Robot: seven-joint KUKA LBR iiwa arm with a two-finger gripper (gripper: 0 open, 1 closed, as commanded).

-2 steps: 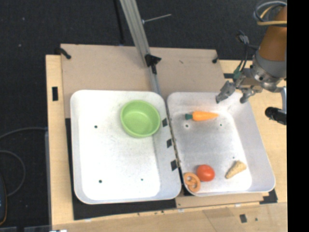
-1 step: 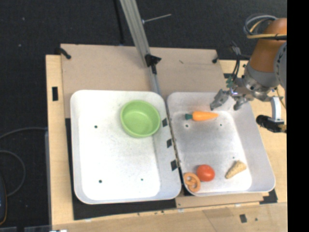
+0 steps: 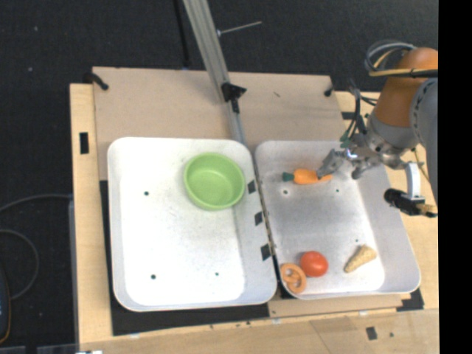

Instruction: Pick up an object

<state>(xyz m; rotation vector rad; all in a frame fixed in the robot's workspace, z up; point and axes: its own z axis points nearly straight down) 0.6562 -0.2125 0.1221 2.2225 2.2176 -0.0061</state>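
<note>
We note the arm [image 3: 402, 102] entering from the right, grey w/ orange band above the wrist, reaching over the far part of the right bin [image 3: 383, 227]. The gripper [image 3: 344, 164] sits low over that bin's far end, fingers pointing toward the left. Its fingers look spread somewhat apart, w/ nothing seen between them; one fingertip is at or just beside the right end of the carrot [image 3: 304, 176], but we can't confirm contact.

The carrot, orange w/ a green stub at its left end, lies on the bin floor near the far-left corner of the right bin, approx. level.

Other items in the right bin, near end: a red tomato [image 3: 314, 263], an orange ring-shaped piece [image 3: 293, 277] just beside it on the left, touching or nearly so, and a tan wedge [image 3: 361, 258] to the right, apart from both.

Left bin [image 3: 133, 227]: a green bowl [image 3: 214, 181] upright near the far-right corner.

A metal pole [image 3: 210, 50] rises at a slant from behind the bins' junction.
</note>
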